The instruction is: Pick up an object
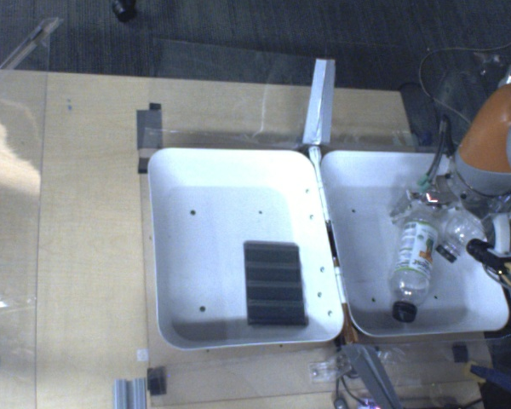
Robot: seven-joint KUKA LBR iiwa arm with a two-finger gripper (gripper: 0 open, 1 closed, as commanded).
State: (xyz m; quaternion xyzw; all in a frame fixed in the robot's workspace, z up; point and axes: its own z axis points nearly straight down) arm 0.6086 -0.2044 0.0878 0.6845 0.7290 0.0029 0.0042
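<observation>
A clear plastic bottle (412,262) with a black cap lies in the right bin (366,186), its cap pointing toward the bin's front wall. My gripper (427,197) hangs over the bottle's base end, below the grey wrist and orange band (494,135). It is close above or touching that end; I cannot tell which. A black ribbed block (274,283) lies flat in the left bin (196,186), toward its front right.
Something clear and crumpled-looking (460,226) sits just right of the bottle, under the wrist. A grey post (320,100) stands behind the gap between the bins. Cables (494,262) trail along the right bin's right side.
</observation>
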